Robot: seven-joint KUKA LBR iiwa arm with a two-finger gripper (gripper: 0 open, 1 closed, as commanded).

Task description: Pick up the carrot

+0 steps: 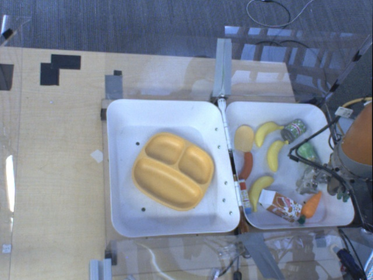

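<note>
The carrot [313, 205] is orange with a small green top and lies tilted near the front right corner of the right bin [344, 217]. One end touches a red and white carton [280, 205]. My gripper [313, 181] hangs just above and behind the carrot, at the end of the grey arm with the orange band [357, 140] reaching in from the right. Nothing shows held in it.
The right bin also holds three yellow bananas [266, 132] [273, 154] [259, 186], a pale yellow disc [244, 137], a red sausage [247, 165], a green can [293, 129] and a green item [308, 153]. A yellow divided plate [173, 170] sits in the left bin [122, 156].
</note>
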